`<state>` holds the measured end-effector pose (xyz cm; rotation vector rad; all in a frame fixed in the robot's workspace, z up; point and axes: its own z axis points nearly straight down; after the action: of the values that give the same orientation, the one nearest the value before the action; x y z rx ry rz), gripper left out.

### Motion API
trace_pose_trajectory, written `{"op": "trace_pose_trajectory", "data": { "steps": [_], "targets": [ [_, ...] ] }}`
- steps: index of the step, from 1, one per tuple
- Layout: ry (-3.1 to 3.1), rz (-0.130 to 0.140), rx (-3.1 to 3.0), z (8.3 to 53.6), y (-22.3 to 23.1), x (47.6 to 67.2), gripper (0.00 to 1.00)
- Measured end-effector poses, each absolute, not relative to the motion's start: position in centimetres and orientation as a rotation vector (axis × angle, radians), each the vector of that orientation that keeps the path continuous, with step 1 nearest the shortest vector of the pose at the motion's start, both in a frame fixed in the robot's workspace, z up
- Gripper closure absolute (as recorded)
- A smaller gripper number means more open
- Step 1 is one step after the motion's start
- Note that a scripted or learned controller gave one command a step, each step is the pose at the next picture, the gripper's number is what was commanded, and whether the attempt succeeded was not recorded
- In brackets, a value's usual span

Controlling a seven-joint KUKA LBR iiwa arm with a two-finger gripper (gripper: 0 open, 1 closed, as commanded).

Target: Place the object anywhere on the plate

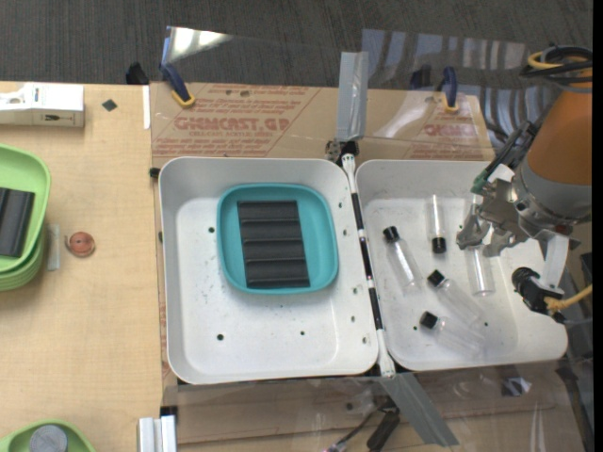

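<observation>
Clear vials (402, 255) lie loose in the right bin (556, 347), teal plate (325, 243) in the left; likely light, slick, brittle, best pinched mid-barrel; pincer (476, 238) low over them, grip state unclear.

Clear glassy vials (403, 258) with black caps lie in a glossy white plastic bin (528, 347); the teal plate (323, 243) looks smooth plastic.

Green tray (21, 172) at left edge — red disc (81, 244) beside it.
</observation>
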<state>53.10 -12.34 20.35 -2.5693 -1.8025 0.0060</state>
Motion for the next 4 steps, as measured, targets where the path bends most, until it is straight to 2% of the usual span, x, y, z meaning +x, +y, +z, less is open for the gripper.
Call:
{"op": "trace_pose_trajectory", "data": {
  "steps": [1, 2, 3, 4],
  "targets": [
    [-1.802, 0.006, -2.569, 20.4, -12.3, 53.1, 0.0],
    [-1.685, 0.005, -2.651, 27.1, -17.4, 50.7, 0.0],
    [-1.556, 0.007, -2.728, 37.7, -19.9, 50.2, 0.0],
    [-1.327, 0.008, -2.847, 43.6, -21.0, 49.4, 0.0]
  ]
}}
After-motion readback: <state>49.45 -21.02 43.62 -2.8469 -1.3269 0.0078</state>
